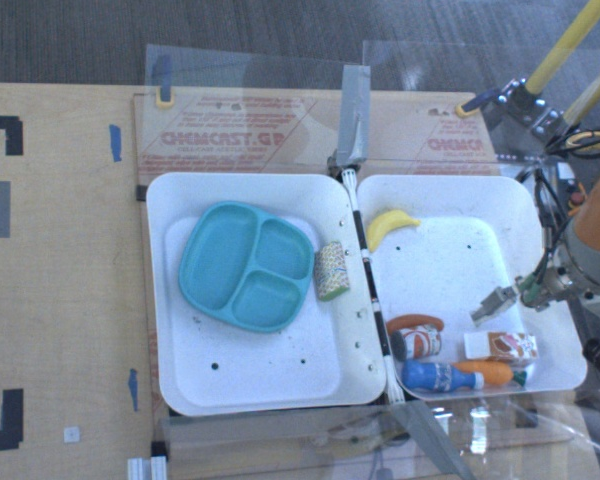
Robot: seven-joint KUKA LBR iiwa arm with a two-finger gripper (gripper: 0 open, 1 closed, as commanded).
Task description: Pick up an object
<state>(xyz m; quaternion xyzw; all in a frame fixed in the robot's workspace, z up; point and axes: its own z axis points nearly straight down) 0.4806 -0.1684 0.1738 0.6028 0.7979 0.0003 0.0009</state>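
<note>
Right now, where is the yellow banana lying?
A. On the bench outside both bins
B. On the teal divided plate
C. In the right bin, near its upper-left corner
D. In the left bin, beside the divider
C: the banana lies on the white floor of the right bin, close to its upper-left corner, while the teal divided plate sits apart in the left bin.
</note>
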